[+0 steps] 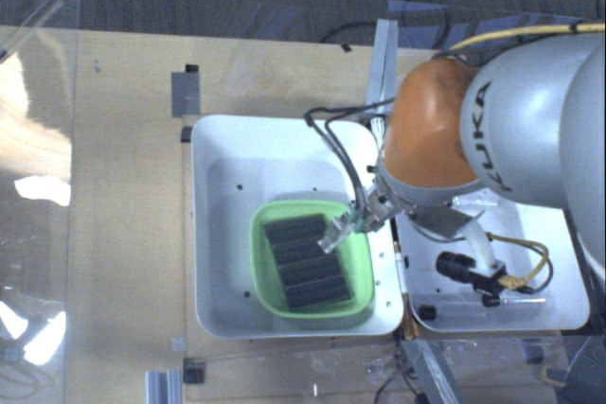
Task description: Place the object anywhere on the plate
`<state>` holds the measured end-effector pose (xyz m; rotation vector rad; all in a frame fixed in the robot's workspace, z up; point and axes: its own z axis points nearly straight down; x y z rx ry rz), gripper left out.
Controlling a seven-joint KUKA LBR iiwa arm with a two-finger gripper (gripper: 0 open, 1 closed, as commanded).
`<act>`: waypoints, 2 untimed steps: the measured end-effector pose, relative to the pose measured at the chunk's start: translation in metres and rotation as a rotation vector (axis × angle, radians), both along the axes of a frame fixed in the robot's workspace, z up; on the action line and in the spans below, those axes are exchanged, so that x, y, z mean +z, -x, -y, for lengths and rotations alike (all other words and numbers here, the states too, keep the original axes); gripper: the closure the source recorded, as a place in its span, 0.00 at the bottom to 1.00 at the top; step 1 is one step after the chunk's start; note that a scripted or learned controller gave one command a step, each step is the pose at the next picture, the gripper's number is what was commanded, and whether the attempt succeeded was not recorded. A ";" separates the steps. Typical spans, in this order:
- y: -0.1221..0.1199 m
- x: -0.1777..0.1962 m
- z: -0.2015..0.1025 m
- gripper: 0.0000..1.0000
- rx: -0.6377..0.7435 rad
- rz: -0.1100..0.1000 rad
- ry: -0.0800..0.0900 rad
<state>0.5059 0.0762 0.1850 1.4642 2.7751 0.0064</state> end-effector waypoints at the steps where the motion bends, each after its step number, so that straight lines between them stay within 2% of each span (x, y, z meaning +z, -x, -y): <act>1: -0.010 0.037 0.055 0.00 -0.030 0.004 0.001; 2: -0.012 0.048 0.054 1.00 -0.025 0.011 0.000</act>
